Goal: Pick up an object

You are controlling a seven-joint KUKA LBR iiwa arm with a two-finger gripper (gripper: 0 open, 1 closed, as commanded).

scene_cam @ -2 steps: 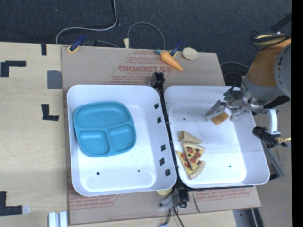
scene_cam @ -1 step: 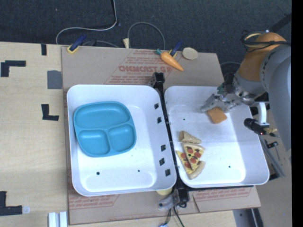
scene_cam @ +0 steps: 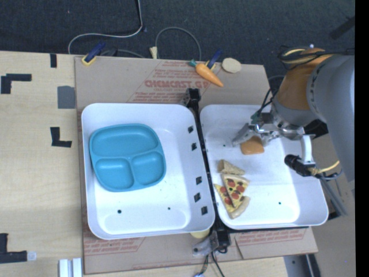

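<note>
Hovering low in the right bin, the end effector sits at the upper left edge of a small tan bread roll, its metal fingers spread apart, gripping nothing. The roll lies just below and slightly right of the fingertips, its long axis roughly left to right. A toy pizza slice lies nearer the front.

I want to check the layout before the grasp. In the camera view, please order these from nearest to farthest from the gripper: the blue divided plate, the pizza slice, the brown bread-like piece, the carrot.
From the gripper, in the right bin:
1. Brown bread-like piece, just below the gripper.
2. Pizza slice, lower in the same bin.
3. Carrot, outside the bins, on the cardboard above them.
4. Blue divided plate, in the left bin.
</note>
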